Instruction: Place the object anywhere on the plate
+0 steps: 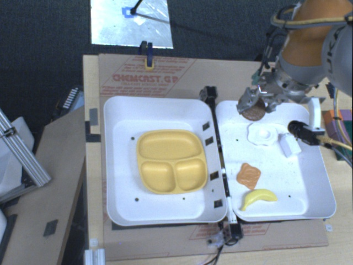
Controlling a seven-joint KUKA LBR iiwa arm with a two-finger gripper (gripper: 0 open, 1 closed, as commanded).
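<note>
1. The arm is reaching in from 3 o'clock, and its pincer is hovering over the right bin near that bin's 11 o'clock corner.
2. A brown round object is sitting right under the pincer; I cannot tell whether the pincer is open, closed, or gripping it.
3. The yellow plate, split into 3 compartments, is lying in the middle of the left bin, at 8 o'clock from the pincer and well apart from it.
4. An egg, a waffle and a banana are lying in the right bin, toward 6 o'clock from the pincer.
5. The step in hand looks like the pick-up, not yet the carry.
6. The next move is calling for a firm grip, a lift over the divider, and travel toward 8 o'clock to the plate.
</note>
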